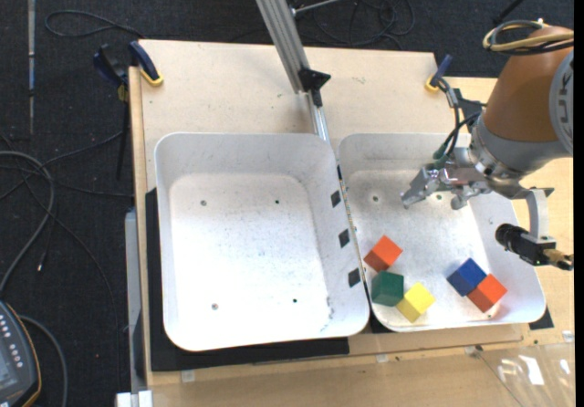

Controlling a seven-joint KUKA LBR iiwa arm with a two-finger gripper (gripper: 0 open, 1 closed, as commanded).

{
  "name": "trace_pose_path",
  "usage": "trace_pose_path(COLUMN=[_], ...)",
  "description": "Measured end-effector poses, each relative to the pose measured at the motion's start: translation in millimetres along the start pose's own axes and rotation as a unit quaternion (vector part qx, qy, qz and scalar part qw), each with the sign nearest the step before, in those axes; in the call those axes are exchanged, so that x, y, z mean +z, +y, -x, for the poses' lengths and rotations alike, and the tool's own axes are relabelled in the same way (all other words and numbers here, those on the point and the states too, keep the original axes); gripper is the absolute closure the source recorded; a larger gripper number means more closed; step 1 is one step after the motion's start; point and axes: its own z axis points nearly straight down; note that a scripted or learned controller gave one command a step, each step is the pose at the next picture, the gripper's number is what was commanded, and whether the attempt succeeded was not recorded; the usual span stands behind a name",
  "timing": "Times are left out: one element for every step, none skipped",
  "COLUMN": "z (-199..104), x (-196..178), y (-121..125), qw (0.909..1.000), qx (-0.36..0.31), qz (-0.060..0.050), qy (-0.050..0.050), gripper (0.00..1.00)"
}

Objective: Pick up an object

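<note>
Partly cut off at the right, the arm [534, 109] holds its gripper [436, 193] open, fingers spread and holding nothing; the orange cube [383, 253] lies below, apart.

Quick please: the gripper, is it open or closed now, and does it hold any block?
Gripper: jaws open, spread apart above the right bin, holding nothing.
</note>
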Motion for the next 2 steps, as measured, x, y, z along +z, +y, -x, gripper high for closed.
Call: trace_pose_path(z=[54, 75], x=[87, 87], y=[81, 105], qw=[1.0000, 0.9999], qx=[0.001, -0.002], qz=[0.001, 0.014], qy=[-0.002, -0.007], gripper=[0.00, 0.00])
